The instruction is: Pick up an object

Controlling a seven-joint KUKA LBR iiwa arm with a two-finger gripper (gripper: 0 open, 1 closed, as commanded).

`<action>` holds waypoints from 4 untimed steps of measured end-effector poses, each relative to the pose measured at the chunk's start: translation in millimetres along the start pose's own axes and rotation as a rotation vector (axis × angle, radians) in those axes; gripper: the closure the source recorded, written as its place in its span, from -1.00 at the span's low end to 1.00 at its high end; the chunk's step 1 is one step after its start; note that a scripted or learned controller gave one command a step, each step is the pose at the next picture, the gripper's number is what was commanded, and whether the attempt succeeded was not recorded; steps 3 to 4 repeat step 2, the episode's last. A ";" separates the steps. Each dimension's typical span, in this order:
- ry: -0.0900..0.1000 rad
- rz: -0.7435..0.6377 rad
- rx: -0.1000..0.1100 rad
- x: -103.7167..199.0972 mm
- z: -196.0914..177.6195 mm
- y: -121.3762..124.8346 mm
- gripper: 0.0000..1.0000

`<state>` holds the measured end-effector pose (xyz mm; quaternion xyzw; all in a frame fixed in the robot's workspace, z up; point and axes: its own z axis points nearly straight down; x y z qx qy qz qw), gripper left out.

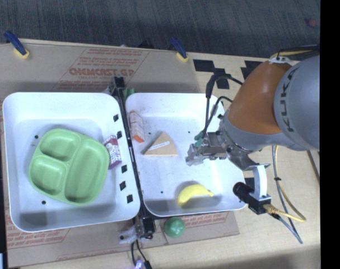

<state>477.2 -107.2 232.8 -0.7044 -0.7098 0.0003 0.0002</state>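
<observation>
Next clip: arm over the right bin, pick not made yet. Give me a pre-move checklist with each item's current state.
1. Gripper over the right bin: ok.
2. Nothing seen held: ok.
3. Pickable targets in the right bin, namely banana, wedge block, packet: ok.
4. Gripper lined up above one target: not ok; it sits between wedge block and banana.
5. Finger opening: cannot tell.
6. Green ball inside a bin: not ok; it lies on the cardboard below the right bin.

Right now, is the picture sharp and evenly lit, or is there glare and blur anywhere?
Camera view: lighting even, shadows soft; mild glare on the white bins; slightly soft overall, so the gripper looks blurred and its detail is lost; banana reads clearly.
</observation>
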 end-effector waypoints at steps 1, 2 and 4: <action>0.000 0.000 0.000 -0.3 -0.1 0.0 -1.00; 0.000 0.000 0.000 -0.3 -0.1 -0.1 -1.00; 0.000 0.000 0.000 -0.3 -0.1 -0.1 -1.00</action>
